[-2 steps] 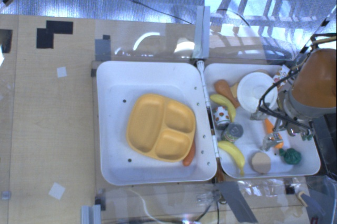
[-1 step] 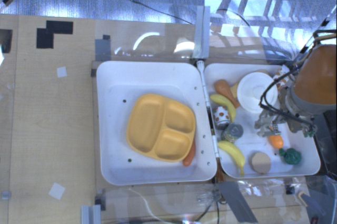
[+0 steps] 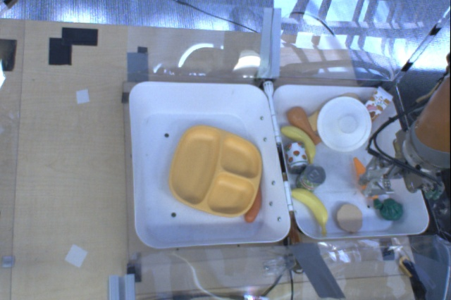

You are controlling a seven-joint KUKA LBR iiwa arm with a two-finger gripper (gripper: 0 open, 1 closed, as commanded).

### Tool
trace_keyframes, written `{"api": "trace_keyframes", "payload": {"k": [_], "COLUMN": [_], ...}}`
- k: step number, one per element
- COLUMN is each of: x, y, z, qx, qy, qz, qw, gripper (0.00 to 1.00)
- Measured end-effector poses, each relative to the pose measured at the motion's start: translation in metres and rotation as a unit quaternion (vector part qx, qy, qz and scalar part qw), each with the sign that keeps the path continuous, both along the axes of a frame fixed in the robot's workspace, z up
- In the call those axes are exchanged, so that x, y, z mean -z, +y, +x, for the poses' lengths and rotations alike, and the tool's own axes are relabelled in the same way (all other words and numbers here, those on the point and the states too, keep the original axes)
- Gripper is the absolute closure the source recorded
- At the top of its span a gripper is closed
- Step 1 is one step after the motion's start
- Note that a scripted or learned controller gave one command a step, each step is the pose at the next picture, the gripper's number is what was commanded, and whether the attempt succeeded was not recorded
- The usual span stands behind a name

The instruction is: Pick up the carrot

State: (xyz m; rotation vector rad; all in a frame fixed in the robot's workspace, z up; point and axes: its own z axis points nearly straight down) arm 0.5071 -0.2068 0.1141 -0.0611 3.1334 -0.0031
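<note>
My gripper (image 3: 375, 182) hung low over the right bin (image 3: 416, 227), and I could not tell whether it was wide or narrow. The carrot (image 3: 252, 208) lay well away from it, across the wall between the bins, in the left bin (image 3: 151, 151) against the near edge of the yellow plate (image 3: 211, 168). Just beside my gripper sat a small orange piece (image 3: 359, 166) and a green toy (image 3: 388, 208). A white bowl (image 3: 343, 123) stood just beyond it, and two bananas (image 3: 312, 203) lay towards the carrot.

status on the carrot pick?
Claw low in right bin, nothing seen held. Carrot beside claw, near white bowl. Green toy close by.
</note>
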Motion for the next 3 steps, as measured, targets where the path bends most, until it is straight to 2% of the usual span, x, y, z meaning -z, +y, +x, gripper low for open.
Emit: {"api": "trace_keyframes", "payload": {"k": [1, 2, 3], "x": [-0.024, -0.052, -0.063], "y": [0.033, 0.088, 0.087], "z": [0.012, -0.014, -0.012], "qx": [0.329, 0.342, 0.339], "qy": [-0.001, 0.000, -0.004], "qz": [0.0028, 0.0037, 0.0038], "qw": [0.9442, 0.9399, 0.9407], "gripper": [1.00, 1.00, 1.00]}}
